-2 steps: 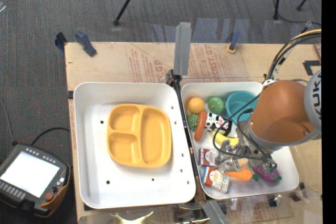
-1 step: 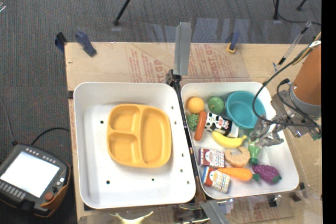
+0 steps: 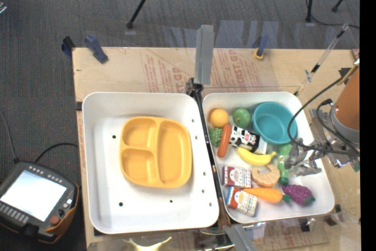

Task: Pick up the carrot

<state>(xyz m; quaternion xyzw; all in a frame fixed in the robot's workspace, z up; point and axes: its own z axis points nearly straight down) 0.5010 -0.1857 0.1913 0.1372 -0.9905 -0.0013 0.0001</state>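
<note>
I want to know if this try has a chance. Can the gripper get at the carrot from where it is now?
Probably yes. The carrot lies on top near the right bin's front edge, its upper side uncovered. The gripper hangs just above and to its right. The purple grapes and juice carton crowd its ends, so the fingers may bump them.

Seemingly smooth plastic carrot [image 3: 264, 194]; glossy yellow tray [image 3: 156, 151].

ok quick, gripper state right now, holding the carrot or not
Gripper: cannot be told. It sits over the right bin, above the carrot, which lies in the bin.
</note>
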